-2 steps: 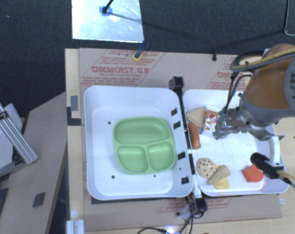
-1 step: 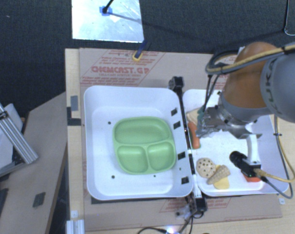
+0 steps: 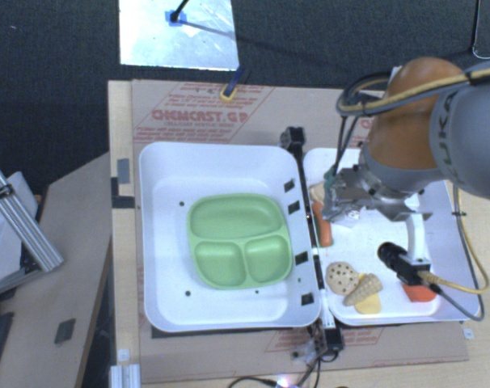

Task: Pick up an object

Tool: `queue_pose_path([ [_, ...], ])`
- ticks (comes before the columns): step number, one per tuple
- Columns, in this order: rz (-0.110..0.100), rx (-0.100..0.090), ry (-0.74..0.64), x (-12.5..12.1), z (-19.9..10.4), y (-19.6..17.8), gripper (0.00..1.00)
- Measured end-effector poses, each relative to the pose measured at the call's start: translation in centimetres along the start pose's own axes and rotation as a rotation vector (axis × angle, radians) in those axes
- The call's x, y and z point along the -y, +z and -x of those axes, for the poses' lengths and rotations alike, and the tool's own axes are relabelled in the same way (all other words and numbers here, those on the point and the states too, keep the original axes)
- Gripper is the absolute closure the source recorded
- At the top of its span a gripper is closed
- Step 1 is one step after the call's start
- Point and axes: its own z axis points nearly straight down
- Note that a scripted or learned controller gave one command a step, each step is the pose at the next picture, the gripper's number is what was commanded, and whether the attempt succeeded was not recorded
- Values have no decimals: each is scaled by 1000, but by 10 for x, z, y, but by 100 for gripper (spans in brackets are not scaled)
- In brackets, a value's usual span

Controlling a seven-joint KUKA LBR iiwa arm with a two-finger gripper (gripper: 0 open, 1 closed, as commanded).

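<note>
My gripper (image 3: 340, 204) hangs low over the left part of the right bin (image 3: 447, 309), under the grey arm with its orange band. Just below and left of it, an orange-red stick-shaped piece (image 3: 324, 229) lies along the bin's left wall. A tan piece (image 3: 316, 191) shows at the gripper's upper left, partly hidden. Further forward in the same bin lie a speckled cookie (image 3: 340, 276), a cone-shaped piece on a yellow one (image 3: 365, 291) and a red-orange piece (image 3: 421, 293).
The left bin (image 3: 160, 217) bears a green divided plate (image 3: 237, 239). A black divider strip (image 3: 302, 208) runs between the bins. A black cylinder with a yellow cable (image 3: 397, 263) hangs over the right bin near the front.
</note>
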Motion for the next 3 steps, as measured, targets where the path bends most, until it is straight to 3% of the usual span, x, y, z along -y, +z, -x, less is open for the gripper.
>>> queue_pose_path([
  [3, -1, 0, 6, 18, 5, 4, 100],
])
